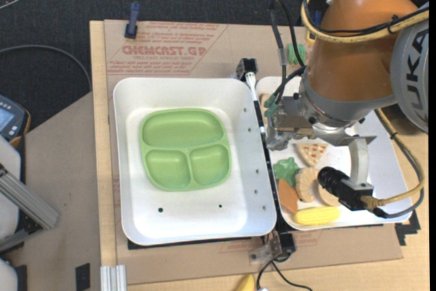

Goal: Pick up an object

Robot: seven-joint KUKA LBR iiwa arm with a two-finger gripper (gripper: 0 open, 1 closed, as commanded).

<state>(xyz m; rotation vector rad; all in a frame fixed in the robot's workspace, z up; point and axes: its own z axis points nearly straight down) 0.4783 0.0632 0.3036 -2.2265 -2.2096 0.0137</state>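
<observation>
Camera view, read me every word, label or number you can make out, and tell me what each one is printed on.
"CHEMCAST G P": red print on the brown protective sheet behind the left bin.
Smaller red lines under it: too blurred to read.
"UK": large partial letters on the grey arm housing, cut off at the edge.

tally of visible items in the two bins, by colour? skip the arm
Green: 2, divided tray in the left bin, leafy piece in the right bin
Yellow: 1, corn-like piece
Orange: 1, carrot-like piece
Tan: 2, waffle wedge, round pieces
Total: 6 visible; the arm hides part of the right bin, so more may lie under it.
</observation>
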